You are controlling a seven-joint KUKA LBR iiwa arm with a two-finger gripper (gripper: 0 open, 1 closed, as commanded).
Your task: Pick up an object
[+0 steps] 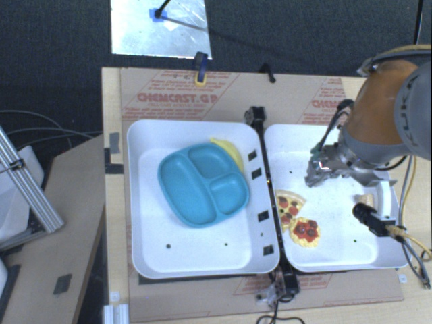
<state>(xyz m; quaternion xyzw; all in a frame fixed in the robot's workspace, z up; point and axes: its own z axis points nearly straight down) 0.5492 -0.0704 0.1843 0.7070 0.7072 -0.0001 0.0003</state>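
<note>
Where bin (351, 258) bare — pizza slices (297, 218) leftward

— What lay in the left bin (145, 248)?

— A divided tray (202, 184) sat near its middle, with a banana (228, 150) tucked behind it, partly hidden.

— And the right bin (337, 258)?

— Two pizza slices (297, 220) lay near its left wall, toward the front. The gripper (317, 173) hung behind them, perhaps just above the floor.
</note>
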